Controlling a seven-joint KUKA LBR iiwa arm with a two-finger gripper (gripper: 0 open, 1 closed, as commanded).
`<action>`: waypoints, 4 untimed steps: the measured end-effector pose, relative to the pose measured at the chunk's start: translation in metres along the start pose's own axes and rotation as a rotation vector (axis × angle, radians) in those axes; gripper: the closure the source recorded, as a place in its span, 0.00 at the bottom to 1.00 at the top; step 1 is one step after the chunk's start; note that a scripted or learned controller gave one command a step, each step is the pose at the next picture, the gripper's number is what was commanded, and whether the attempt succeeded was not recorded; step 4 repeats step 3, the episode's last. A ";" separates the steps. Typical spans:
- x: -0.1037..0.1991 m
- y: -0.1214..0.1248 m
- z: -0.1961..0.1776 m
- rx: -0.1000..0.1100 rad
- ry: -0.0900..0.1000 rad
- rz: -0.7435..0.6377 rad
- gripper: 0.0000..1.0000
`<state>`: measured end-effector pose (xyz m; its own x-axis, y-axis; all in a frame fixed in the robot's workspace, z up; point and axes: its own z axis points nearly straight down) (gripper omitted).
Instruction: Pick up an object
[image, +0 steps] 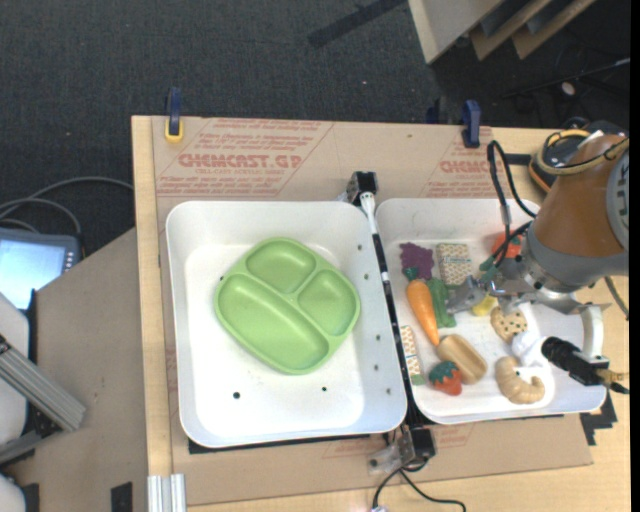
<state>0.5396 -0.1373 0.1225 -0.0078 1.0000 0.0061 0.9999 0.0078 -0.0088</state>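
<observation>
The right white bin (432, 218) holds several toy foods. An orange carrot (423, 310) lies near its left wall, with a purple grape bunch (417, 260) and a checkered cracker pack (453, 262) behind it. Toward the front lie a tan bread roll (461, 357), a small red and green fruit (445, 377) and a croissant (522, 382). A spotted cookie (510, 323) sits mid-bin. My gripper (468, 296) hangs low over the bin's middle, just right of the carrot and left of the cookie. Nothing visibly sits in it.
The left white bin (190, 300) carries a green divided plate (288, 304) at its centre. A black clamp (362, 185) sits on the wall between the bins. The arm's orange band (585, 205) covers the right bin's far right side.
</observation>
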 end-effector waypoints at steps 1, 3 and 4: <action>0.044 0.011 0.039 -0.008 -0.008 0.005 0.00; 0.107 0.039 -0.068 -0.021 -0.004 -0.001 1.00; 0.107 0.039 -0.068 -0.021 -0.004 -0.001 1.00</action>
